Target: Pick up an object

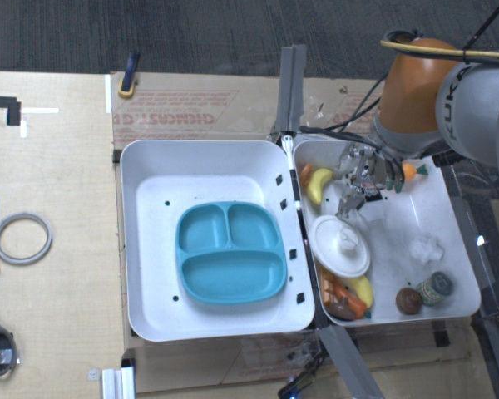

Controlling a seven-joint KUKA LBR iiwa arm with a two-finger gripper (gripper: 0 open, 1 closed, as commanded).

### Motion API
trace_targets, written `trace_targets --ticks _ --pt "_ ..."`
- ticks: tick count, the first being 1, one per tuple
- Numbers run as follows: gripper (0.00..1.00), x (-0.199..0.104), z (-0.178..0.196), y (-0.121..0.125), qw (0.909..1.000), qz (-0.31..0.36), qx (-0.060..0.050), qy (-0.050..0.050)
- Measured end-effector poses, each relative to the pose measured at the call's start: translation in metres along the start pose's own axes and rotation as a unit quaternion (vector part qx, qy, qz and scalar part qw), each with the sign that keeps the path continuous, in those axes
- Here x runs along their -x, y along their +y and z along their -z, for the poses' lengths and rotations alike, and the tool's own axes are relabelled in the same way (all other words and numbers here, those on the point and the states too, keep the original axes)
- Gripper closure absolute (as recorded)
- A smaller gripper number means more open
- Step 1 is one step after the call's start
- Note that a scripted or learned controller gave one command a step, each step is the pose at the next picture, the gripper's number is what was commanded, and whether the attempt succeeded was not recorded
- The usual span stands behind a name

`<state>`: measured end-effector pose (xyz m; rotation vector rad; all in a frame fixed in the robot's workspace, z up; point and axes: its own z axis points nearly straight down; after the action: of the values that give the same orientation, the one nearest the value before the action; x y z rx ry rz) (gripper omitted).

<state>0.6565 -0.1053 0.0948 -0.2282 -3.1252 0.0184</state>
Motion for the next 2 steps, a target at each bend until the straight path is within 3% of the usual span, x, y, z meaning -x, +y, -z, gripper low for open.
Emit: trace_targets --ticks 1,2 --pt "0.0 0.005 0.056 -0.054 0.9991 -0.042 0.006 -0.007" --pt "0.0 0.005 0.015 -0.024 0.9947 -0.101 0.004 -0.017"
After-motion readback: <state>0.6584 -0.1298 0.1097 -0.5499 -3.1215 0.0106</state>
